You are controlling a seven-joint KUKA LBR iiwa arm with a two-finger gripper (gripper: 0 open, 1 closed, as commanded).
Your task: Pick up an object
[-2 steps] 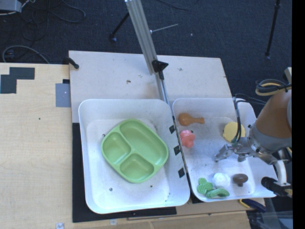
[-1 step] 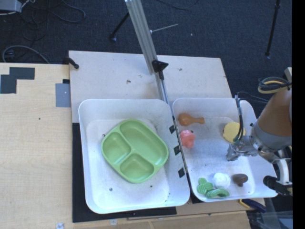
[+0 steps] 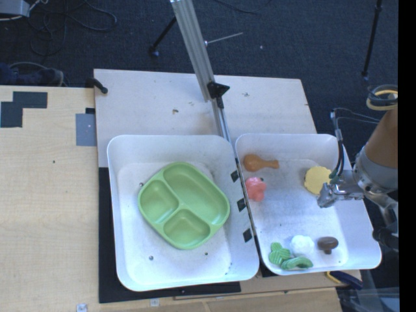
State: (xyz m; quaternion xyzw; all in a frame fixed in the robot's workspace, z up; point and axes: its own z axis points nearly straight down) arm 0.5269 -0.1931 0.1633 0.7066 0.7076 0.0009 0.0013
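Over the right bin (image 3: 364,255), the tool (image 3: 325,198) sits just beside a yellow object (image 3: 316,179) (grip state unclear)

The scene was brightly and evenly lit from above, so the two white bins (image 3: 175,275) looked nearly washed out and the green plate (image 3: 184,205) cast only a faint shadow. The dark floor (image 3: 292,31) beyond the bench's far edge stayed dim. Focus was soft overall, and small items near the right bin's front edge were slightly blurred.
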